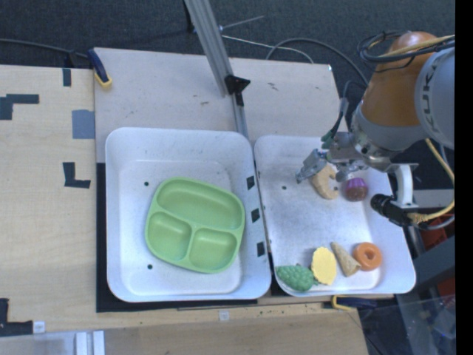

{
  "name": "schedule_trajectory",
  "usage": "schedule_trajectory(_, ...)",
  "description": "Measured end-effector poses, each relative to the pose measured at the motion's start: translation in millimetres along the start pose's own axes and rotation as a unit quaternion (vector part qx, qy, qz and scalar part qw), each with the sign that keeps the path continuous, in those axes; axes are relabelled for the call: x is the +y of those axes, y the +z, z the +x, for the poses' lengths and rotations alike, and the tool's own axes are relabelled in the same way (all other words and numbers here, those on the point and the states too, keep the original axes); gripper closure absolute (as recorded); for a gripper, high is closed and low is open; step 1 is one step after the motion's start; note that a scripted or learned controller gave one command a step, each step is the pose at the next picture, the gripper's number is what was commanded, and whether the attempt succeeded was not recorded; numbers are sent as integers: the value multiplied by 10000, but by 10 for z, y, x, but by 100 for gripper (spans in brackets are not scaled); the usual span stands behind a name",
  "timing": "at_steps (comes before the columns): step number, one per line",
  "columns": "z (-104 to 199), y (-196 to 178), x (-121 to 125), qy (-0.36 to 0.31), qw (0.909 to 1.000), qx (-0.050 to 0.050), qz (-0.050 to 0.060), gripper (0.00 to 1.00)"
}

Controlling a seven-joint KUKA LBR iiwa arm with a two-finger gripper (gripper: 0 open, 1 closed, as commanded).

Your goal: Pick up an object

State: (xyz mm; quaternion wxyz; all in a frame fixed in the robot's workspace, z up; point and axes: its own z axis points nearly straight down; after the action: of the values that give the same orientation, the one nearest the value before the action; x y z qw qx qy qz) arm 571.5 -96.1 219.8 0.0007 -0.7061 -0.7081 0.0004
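My gripper hangs low over the upper part of the right bin, its grey fingers spread open. Just under and right of it lie a tan bread-like piece and a purple round piece; neither sits between the fingers. Along the bin's front edge lie a green bumpy piece, a yellow piece, a tan wedge and an orange ring.
The left bin holds a green divided plate. A slanted metal rail runs down to the seam between the bins. The arm's orange band looms at the right.
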Motion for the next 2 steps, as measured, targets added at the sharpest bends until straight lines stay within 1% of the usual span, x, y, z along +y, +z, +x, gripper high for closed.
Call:
schedule_trajectory(1,-1,0,0,1,10000,0,1,0)
schedule_trajectory(2,-61,622,4,10,10000,-3,33,0)
